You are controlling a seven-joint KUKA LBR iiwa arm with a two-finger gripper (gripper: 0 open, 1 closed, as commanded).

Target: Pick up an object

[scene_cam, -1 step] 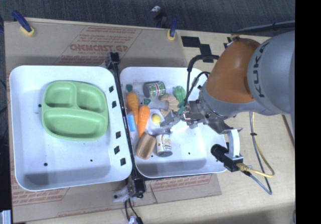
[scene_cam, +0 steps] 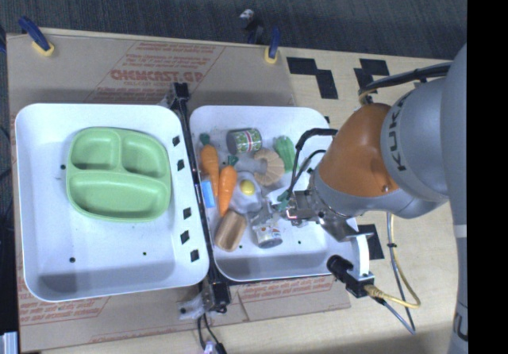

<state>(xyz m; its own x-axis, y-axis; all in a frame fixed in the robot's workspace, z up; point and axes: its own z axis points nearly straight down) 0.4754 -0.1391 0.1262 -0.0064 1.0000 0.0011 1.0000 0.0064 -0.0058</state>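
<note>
Camera view, looking down at a slant. Landmark is the right bin point(scene_cam: 313, 261), white and shallow, holding a pile of small items. Left of it, touching along a black divider, sits the left bin point(scene_cam: 40, 265), with a green sectioned plate point(scene_cam: 119, 172) in its upper half.

Inside the right bin: two orange carrots point(scene_cam: 218, 178) lie side by side near the bin's left wall, roughly along the wall. A small can with a green label point(scene_cam: 244, 140) lies on its side near the bin's top wall. A green leafy piece point(scene_cam: 284, 150) is just right of the can. A tan round item point(scene_cam: 268, 167) sits below the can, near the bin's middle. A yellow piece point(scene_cam: 248, 186) sits just beside the right carrot. A brown bread-like roll point(scene_cam: 230, 229) lies toward the bin's lower left, below the carrots. A blue strip point(scene_cam: 208, 192) lies against the left wall.

The arm point(scene_cam: 421, 146) reaches over the bin's right wall, orange band point(scene_cam: 357, 158) above the right edge. The gripper point(scene_cam: 274, 221) is down in the bin's centre-lower area, at a silvery item point(scene_cam: 267, 238) just right of the roll. Fingers are lost in clutter; cannot tell if wide or closed, or whether anything is between them. No item seen lifted off the bin floor.
</note>
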